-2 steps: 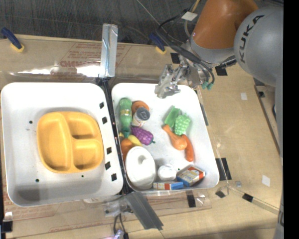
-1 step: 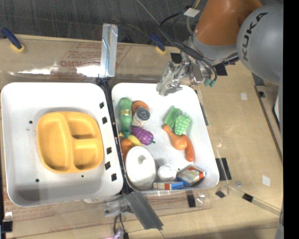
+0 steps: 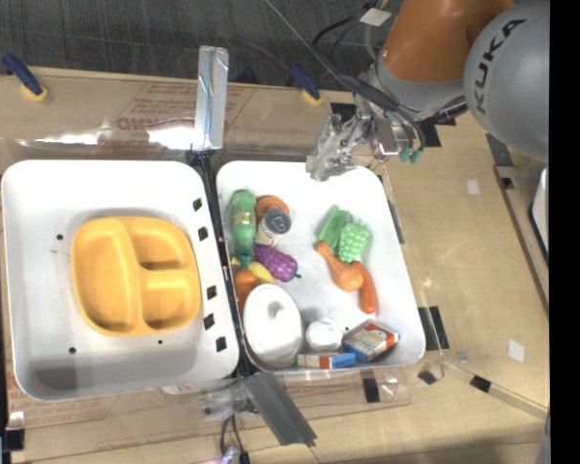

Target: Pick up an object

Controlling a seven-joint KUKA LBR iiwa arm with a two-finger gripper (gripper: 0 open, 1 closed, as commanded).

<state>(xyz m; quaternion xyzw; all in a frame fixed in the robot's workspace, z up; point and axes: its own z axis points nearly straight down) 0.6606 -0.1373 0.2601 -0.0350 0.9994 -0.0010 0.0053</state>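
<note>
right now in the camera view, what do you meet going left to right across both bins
yellow divided plastic tray → green toy bottle → purple toy grapes → green toy corn → small red and white box

This looks like a robotics lab. An industrial arm [image 3: 507, 51] trailing cables hangs over a bench [image 3: 464, 249] bearing two white bins [image 3: 39, 220], taped and clamped down. The bin nearer the arm holds what seem toy foods [image 3: 343, 235].
</note>
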